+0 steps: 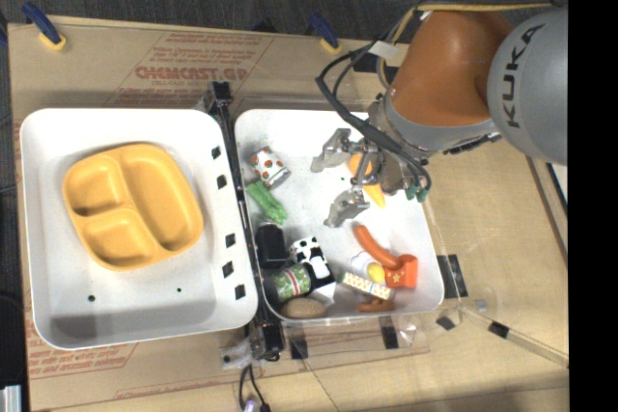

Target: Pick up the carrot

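A brown cardboard sheet (193,63) is covering the bench, clamped at its far edge, with dark carpet lying beyond. The left bin (39,236) is holding a yellow divided tray (130,203), tilted a little. The right bin (299,125) is carrying a clutter: a red and white piece (269,168) near its left wall, a green vegetable (265,203) just below that, then a black and white toy (311,256), a green can (290,283) and a brown lump (305,307) along the near wall. These small pieces are crowding together, and several are too blurred to name.

The carrot (376,247) is lying right of the bin's middle, its long axis running from upper left to lower right, its lower end touching an orange-red block (403,272). Which end is the tip cannot be told.

The arm (463,72) is reaching in from the right, its orange band bulging over the bin's far right corner and hiding the wall beneath. The gripper (341,177) is hanging over the bin's middle, jaws spread apart with nothing between them, one finger pointing up-left, the other sitting just above the carrot's upper end. A small yellow bit (373,196) is showing behind the wrist cables, partly hidden.
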### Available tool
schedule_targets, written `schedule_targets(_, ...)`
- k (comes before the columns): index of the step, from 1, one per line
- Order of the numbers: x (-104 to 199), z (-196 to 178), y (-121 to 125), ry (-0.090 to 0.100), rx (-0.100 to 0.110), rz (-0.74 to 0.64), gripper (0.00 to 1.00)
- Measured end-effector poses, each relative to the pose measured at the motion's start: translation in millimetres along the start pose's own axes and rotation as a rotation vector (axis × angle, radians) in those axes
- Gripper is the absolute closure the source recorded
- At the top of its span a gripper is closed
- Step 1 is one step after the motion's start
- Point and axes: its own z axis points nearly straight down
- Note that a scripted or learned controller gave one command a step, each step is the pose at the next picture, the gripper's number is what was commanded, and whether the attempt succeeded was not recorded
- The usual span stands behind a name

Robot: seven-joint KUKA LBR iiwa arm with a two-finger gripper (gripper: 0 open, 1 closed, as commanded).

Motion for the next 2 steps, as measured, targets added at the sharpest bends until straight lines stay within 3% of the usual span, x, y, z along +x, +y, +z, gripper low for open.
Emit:
schedule_targets(1, -73, 46, -51, 0.002, -0.002, 0.017, 0.0)
schedule_targets(2, -78, 137, -98, 0.004, -0.003, 0.143, 0.0)
